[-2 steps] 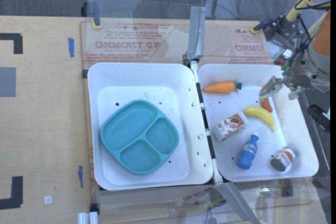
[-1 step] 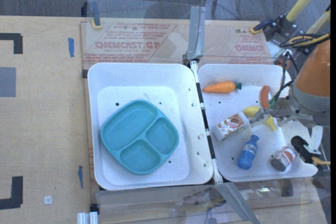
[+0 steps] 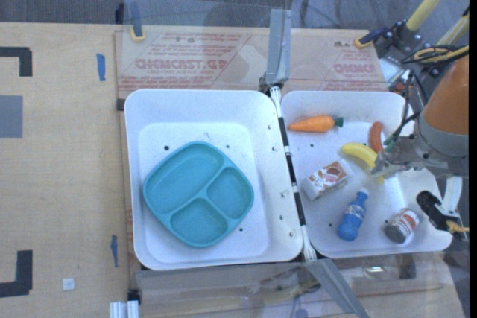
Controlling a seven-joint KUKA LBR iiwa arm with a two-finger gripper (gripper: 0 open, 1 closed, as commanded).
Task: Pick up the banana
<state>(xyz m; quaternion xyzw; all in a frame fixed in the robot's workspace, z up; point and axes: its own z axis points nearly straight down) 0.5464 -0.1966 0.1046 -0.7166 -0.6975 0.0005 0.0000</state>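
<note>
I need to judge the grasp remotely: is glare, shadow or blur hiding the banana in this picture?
Camera view: even, soft lighting, no strong glare on the white right bin; the curved yellow banana is sharp with faint shadow, but its right end sits under the grey gripper, which looks slightly soft.

Left bin [image 3: 149, 115]: white, speckled with small dark dots; right bin [image 3: 328, 234]: white; divided plate [image 3: 198, 194]: plain turquoise; banana [image 3: 358, 153]: yellow; carrot [image 3: 313, 124]: orange with a green tip; sausage-shaped item [image 3: 375, 135]: orange-red; bottle [image 3: 352, 216]: blue with a pale label; small carton [image 3: 326, 180]: white with brown-red print; can [image 3: 402, 225]: grey metal with a red-and-white label; arm [image 3: 451, 104]: orange band over grey; bench [image 3: 52, 182]: pale wood with black corner marks and blue tape strips; cardboard [image 3: 182, 56]: tan with red lettering.
</note>
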